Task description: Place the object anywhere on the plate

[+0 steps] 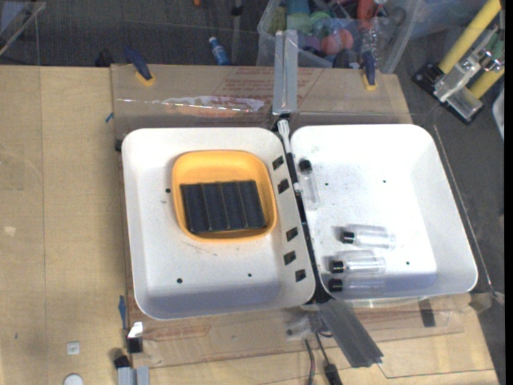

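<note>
A rounded square orange plate [223, 167] sits in the left white bin [152, 279]. A dark ribbed rectangular slab [223, 207] lies flat on the plate and covers most of its middle. In the right white bin [417, 167] lie several clear plastic vials with black caps. One vial [307, 183] rests against the divider at the bin's left wall. Another vial [365, 236] lies near the bin's middle front. Two more vials [357, 263] [353, 282] lie side by side at the front left corner.
A metal divider strip [285, 79] runs between the two bins, with black tabs [290, 234] along the left bin's right wall. Past the bench's far edge stands a clear tub of coloured toys [337, 10]. Bare wooden bench [56, 215] lies to the left.
</note>
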Available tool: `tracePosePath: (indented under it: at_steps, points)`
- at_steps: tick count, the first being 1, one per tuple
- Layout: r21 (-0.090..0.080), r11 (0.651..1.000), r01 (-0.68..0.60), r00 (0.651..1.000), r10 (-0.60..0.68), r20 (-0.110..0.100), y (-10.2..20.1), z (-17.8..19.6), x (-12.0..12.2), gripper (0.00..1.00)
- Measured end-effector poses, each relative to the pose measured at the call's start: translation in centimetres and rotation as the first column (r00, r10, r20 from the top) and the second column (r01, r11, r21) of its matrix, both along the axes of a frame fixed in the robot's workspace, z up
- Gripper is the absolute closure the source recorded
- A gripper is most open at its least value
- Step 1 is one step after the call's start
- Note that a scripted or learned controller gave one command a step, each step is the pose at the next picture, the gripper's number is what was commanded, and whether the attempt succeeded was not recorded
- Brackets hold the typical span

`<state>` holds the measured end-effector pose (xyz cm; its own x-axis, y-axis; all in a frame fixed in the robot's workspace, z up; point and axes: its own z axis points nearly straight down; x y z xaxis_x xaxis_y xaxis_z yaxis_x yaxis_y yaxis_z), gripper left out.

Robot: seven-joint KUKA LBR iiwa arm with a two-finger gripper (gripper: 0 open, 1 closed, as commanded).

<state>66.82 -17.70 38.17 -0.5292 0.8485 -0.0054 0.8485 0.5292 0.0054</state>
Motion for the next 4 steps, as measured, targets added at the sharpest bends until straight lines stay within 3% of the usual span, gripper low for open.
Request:
tracePosePath:
  at_steps: [1, 2, 4]
  points:
    - [-0.003, 0.979, -0.204, 0.979, 0.204, 0.000, -4.6, 3.3, -0.1, 1.00]
    - [-0.004, 0.876, -0.482, 0.876, 0.482, 0.000, -4.5, 5.5, -0.5, 1.00]
    - [-0.003, 0.681, -0.732, 0.681, 0.732, -0.003, -3.8, 5.5, -0.7, 1.00]
